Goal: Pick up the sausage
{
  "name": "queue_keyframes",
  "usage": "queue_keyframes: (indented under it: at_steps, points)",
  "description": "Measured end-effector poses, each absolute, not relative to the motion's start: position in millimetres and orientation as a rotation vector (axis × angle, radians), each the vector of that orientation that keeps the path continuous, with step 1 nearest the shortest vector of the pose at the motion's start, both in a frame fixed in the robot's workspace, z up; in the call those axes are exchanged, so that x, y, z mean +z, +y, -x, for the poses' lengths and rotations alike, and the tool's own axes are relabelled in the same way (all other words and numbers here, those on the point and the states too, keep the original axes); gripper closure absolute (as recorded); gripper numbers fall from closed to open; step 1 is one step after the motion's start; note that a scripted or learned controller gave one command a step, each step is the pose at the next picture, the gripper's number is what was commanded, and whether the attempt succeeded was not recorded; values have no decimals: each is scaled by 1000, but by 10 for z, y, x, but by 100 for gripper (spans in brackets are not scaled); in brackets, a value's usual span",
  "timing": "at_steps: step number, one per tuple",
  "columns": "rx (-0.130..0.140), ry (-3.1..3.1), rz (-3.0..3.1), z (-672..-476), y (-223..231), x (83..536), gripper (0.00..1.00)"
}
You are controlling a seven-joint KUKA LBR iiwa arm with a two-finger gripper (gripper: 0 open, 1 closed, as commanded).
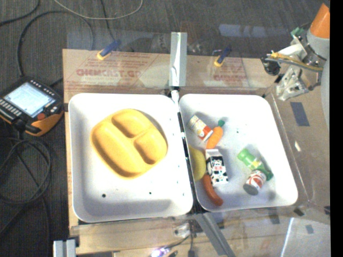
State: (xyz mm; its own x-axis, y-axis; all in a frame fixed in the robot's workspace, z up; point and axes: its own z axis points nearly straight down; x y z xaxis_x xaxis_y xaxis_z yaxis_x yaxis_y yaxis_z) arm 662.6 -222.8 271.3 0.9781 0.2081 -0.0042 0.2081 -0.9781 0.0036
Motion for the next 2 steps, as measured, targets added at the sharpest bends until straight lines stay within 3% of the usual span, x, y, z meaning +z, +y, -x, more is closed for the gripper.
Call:
queue_keyframes:
  at_steps: [2]
  points:
    - [-8,319,-3121,-6505,-2228,2546,100]
